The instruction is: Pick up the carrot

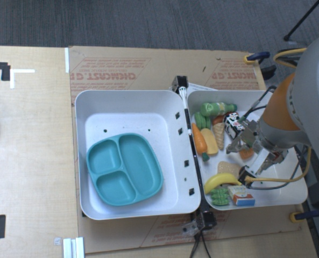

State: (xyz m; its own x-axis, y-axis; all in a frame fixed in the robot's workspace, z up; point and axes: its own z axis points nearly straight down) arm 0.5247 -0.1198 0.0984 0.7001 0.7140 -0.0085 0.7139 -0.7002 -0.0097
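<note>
In the left bin [128,104] there's a teal divided plate [125,168] lying flat, with no toy food on it or beside it. Over the divider, the right bin [267,200] holds all the clutter, and the carrot [200,138] is down in it, an orange spindle lying along the bin's left wall, pointing roughly far to near. So the pick looks not yet made: the carrot rests on the bin floor with nothing gripping it. It is hemmed in, too. A green vegetable [203,120] touches its far end, an orange-yellow piece [210,141] lies just to its right, and a green bottle-shaped toy [217,108] sits farther back. Nearer me are a banana [221,181], a green leafy bit [220,197] and a small red-and-white box [242,199]. Further right, the gripper [246,145] hangs over the middle of the bin, apart from the carrot, beside a black-and-white toy [233,120]. Whether its claw is spread or closed I cannot tell, and I see nothing in it. I'd judge the wall and those neighbours will crowd any approach.
</note>
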